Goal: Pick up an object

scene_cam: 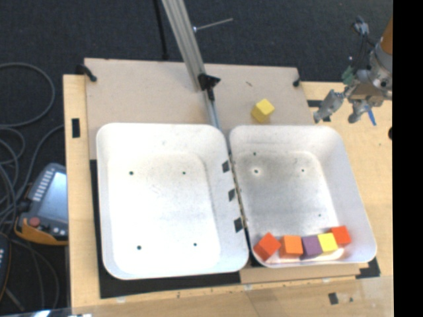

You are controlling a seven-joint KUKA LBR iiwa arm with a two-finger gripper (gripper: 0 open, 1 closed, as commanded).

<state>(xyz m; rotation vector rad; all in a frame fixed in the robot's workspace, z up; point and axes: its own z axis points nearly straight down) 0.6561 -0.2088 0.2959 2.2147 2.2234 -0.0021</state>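
Up at the far right corner of the bench, the gripper hangs outside both bins, just past the back edge of the right bin. Its two fingers stand apart, open, nothing between them. Nothing lifted yet, so by my read this is the approach stage of the pick.

So what's on offer? Down along the near wall of the right bin sits a row of five blocks packed side by side: an orange-red block at the left end, an orange block, a purple block, a yellow block, and a red block at the right end. Up on the bare board behind the bins, a lone yellow cube sits well clear of everything. The left bin offers nothing to grab.

For a clean pick, I'd judge an end block the smarter choice. The middle ones are hemmed in by neighbours and the bin wall, leaving little room for a finger. Come straight down, centred, fingers straddling two free faces, and watch that wall. The cube on the board is the closest and the least crowded.
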